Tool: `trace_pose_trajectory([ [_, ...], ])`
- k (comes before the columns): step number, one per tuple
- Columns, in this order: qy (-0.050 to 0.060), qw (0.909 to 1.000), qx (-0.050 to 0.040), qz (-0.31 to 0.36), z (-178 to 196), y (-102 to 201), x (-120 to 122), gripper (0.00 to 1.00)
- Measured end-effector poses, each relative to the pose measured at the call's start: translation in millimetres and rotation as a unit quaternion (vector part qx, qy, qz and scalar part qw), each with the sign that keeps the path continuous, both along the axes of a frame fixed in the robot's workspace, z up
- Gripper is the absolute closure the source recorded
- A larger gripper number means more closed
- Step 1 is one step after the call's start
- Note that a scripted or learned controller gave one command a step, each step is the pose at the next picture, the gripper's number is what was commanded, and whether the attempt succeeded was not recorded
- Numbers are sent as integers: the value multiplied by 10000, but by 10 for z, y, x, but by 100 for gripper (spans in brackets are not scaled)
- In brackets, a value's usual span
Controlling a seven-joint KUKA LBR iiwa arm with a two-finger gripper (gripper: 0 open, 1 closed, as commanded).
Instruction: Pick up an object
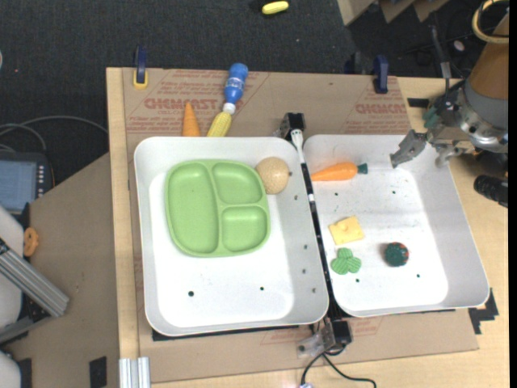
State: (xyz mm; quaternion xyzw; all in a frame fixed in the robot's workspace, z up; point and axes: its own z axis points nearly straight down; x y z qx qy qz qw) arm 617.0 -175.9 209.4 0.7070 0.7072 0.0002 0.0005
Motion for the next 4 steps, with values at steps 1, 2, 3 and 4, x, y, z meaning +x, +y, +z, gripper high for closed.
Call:
trace_pose_trajectory([
  [1,34,10000,14,20,-1320,365,215,0],
  [2,10,10000,-3,17,-1253,782,374,0],
  [3,-16,10000,-4,11,-845,721,507,0],
  [4,-46,10000,24,4,-1188,722,538,0],
])
